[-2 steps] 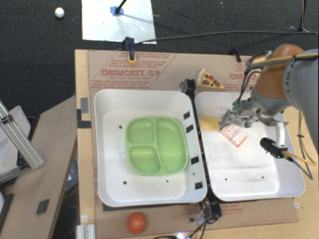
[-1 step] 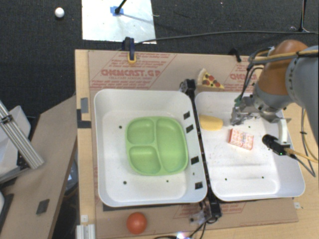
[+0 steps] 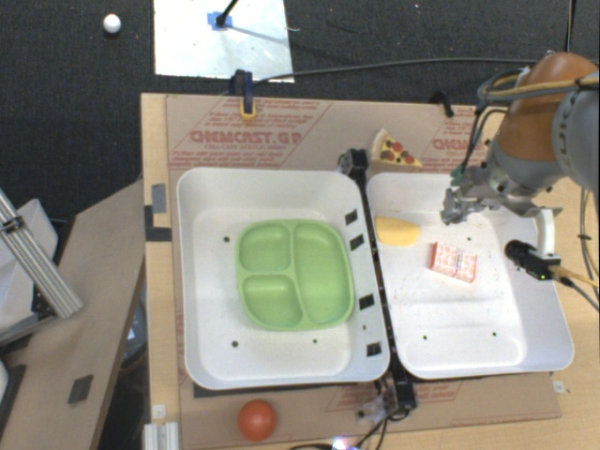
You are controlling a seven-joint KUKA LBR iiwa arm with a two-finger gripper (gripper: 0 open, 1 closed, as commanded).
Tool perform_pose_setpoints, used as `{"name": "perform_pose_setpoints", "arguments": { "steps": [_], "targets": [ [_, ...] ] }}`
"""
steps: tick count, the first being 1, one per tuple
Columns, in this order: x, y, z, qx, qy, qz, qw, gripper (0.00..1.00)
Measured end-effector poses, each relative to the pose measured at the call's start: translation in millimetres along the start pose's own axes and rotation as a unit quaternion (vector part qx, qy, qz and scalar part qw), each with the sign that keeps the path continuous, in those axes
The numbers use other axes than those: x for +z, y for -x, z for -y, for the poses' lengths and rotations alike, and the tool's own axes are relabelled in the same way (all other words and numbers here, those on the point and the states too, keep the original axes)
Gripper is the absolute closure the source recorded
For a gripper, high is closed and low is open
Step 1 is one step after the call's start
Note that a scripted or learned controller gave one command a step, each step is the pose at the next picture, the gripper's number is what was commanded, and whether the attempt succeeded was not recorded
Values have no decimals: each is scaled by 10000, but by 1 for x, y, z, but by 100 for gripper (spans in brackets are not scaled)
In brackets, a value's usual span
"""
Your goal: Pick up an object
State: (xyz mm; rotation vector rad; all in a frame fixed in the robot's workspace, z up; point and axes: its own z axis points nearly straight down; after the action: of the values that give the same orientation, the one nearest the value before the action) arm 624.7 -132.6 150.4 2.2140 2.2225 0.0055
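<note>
Two bins sit side by side on the bench [image 3: 281, 125], touching along their inner edges. The left bin [image 3: 202, 279] contains a divided plate [image 3: 294, 273], roughly central. The right bin [image 3: 487, 345] contains a rounded item [image 3: 397, 232] near its left wall and a flat packet [image 3: 455, 262] just to the right of it, apart from it. The gripper [image 3: 454, 204] is above the rear part of the right bin, behind the packet. A wedge-shaped item [image 3: 394, 150] lies on the bench behind the right bin. A ball [image 3: 257, 420] lies on the bench in front of the left bin.
</note>
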Motion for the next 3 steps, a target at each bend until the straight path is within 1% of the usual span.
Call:
{"name": "perform_pose_setpoints", "arguments": {
  "steps": [2, 3],
  "targets": [
    [-93, -12, 1, -7, -2, -1, 10000, 100],
    [-82, -67, -2, -22, -17, -7, 10000, 100]
  ]
}}
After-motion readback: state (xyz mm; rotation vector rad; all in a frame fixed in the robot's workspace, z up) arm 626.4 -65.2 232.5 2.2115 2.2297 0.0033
